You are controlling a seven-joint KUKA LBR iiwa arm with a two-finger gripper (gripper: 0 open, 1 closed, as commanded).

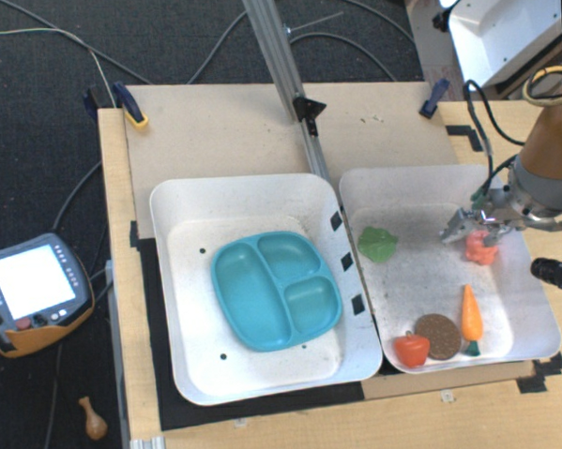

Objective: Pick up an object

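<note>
My gripper (pixel 480 229) is low over the back right part of the right bin (pixel 417 279), open. A small salmon-pink object (pixel 481 250) lies right under it, between the spread fingers and touching or nearly touching them. Elsewhere in that bin a green leafy piece (pixel 378 244) lies at the left. An orange carrot (pixel 470 314), a brown round disc (pixel 440 335) and a red piece (pixel 412 350) are clustered near the front edge.
The left bin (pixel 175 271) holds a teal divided plate (pixel 277 288). A slanted metal pole (pixel 287 73) comes down to the gap between the bins at the back. A teach pendant (pixel 31 293) lies off the bench at the left.
</note>
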